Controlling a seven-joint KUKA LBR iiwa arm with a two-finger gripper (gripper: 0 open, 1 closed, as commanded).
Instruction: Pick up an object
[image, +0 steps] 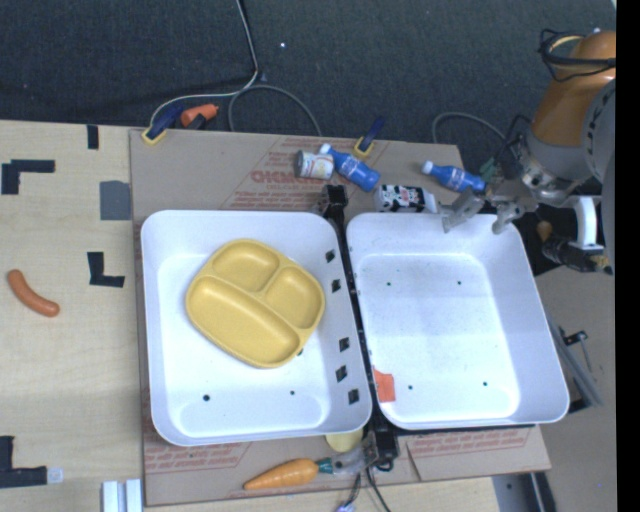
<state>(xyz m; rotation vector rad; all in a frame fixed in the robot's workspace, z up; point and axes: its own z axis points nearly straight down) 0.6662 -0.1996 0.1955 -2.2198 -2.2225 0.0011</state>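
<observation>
A yellow divided plate (257, 300) lies in the left white bin (165, 330), toward its far left. My gripper (478, 216) hovers over the far rim of the right white bin (530, 330), near its right corner. Its two grey fingers (455, 214) are spread apart and open, with nothing between them. The grey arm with its orange band (572, 110) reaches in from the upper right.
Behind the bins lie a blue bottle (355, 168), a second blue bottle (453, 177) close to the gripper, and a black-and-white pack (405, 198). A sausage (32, 293) rests on the bench at far left. A carrot (283, 475) sits in front of the bins.
</observation>
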